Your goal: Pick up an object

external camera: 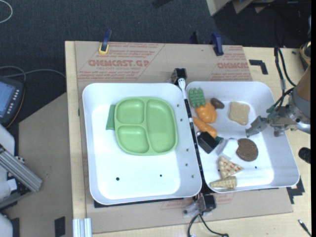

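Gripper: reaches in over the right bin's right part; two grey fingers stand spread apart, one toward the tan sponge side, one toward the bin's right wall. Nothing lies between them.
Contact: the fingertips hang over bare white bin floor; whether they touch it cannot be told.
Right bin: the landmark; all the loose objects lie in it.
Tan sponge: upper middle of the right bin, just left of the gripper, apart from it.
Brown round piece: below the gripper, near it, not touching.
Orange toy: by the right bin's left wall, with a green knobbed piece above it.
Small dark brown piece: between the green piece and the sponge.
Black block: under the orange toy; its shape is hard to make out.
Pale ridged pieces: at the right bin's lower edge.
Green divided plate: in the left bin, beside the right bin.
Arm: cut off by the frame edge.
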`<state>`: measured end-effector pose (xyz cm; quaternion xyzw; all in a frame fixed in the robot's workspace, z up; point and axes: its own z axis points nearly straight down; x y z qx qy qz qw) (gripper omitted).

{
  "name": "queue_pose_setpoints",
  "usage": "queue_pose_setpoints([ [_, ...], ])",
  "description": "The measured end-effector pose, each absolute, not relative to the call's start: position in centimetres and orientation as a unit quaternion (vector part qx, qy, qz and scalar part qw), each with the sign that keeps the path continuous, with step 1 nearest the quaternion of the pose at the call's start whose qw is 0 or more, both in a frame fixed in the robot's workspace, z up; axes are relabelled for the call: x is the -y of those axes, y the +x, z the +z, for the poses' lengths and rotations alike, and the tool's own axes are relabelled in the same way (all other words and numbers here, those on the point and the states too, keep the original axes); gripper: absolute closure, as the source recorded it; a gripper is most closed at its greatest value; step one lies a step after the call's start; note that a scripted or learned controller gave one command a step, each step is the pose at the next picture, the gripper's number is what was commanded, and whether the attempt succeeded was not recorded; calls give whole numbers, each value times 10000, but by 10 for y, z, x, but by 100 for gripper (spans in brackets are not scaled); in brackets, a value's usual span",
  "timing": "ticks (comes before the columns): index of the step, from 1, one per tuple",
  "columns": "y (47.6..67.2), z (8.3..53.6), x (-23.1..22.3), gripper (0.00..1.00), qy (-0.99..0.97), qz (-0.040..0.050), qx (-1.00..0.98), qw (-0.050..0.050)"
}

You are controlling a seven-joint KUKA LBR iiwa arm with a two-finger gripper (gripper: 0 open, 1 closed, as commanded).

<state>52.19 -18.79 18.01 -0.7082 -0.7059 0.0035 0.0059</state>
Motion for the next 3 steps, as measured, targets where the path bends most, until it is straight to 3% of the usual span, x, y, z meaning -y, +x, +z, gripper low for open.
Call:
queue_pose_setpoints([
  [1, 525, 186, 188, 0, -7071, 1, 7071, 2],
  [2, 519, 125, 192, 0, -7073, 16, 7069, 37],
  [3, 520, 102, 192, 0, -7071, -1, 7071, -9],
])
